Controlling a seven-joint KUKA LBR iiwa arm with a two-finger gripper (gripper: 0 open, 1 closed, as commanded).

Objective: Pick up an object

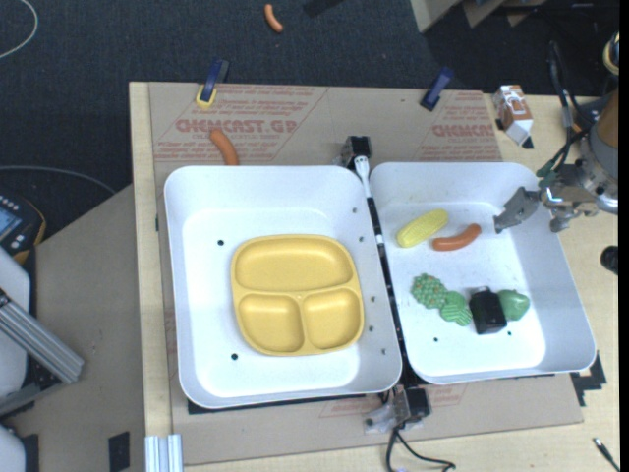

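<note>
The right bin (pixel 565 293) holds a yellow corn cob (pixel 423 227), an orange sausage (pixel 457 237), a knobbly green vegetable (pixel 439 299), a black block (pixel 487 312) and a small green piece (pixel 515 305). My gripper (pixel 537 214) hangs over the bin's upper right part, by its right rim. It is open, with nothing between its fingers. The sausage lies a short way to its left, and the black block and green pieces lie below it toward the bin's front.
The left bin (pixel 197 264) holds a yellow divided plate (pixel 295 293). Another orange sausage (pixel 225 147) lies on the cardboard behind the left bin. Clamps (pixel 209 85) grip the board's far edge. A small box (pixel 513 112) stands at the back right.
</note>
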